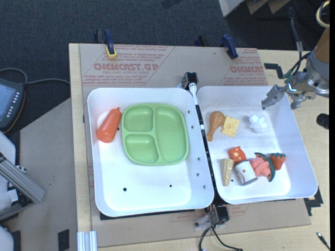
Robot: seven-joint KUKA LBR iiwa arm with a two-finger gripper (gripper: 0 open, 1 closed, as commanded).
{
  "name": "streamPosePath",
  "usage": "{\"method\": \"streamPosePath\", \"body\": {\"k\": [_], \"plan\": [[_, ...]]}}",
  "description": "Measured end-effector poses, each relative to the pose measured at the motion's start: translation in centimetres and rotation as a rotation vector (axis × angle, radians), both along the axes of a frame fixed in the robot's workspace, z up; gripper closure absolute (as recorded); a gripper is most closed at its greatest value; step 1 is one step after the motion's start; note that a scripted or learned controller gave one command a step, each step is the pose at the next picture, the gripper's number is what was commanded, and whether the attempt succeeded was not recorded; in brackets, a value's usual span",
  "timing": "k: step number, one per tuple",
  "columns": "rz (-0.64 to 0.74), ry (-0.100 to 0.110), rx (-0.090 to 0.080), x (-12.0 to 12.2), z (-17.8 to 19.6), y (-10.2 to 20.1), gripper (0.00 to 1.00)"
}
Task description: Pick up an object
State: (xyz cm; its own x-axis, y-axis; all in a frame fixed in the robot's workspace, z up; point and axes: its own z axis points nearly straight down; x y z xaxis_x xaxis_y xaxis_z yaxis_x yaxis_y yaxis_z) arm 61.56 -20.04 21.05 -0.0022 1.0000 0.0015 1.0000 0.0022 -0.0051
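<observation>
Tool point(285, 99) spread apart, holding nothing, poised over the right bin's point(303, 156) far corner. Small white object point(257, 122) lies just below-left of it. Cheese wedge point(230, 126) and drumstick point(215, 123) further left. Green plate point(155, 134) well apart in the left bin point(104, 192).

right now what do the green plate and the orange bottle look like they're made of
The green plate: probably molded plastic, matte, judging by its even color and soft rounded dividers between three sections. The orange bottle: likely plastic too, smooth with a slight sheen, uniform orange; a toy by its look. Neither can be confirmed from this view.
</observation>
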Motion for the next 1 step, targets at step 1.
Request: {"method": "streamPosePath", "body": {"k": [1], "plan": [[-0.001, 0.002, 0.001, 0.12, -6.38, 0.39, 0.0]]}}
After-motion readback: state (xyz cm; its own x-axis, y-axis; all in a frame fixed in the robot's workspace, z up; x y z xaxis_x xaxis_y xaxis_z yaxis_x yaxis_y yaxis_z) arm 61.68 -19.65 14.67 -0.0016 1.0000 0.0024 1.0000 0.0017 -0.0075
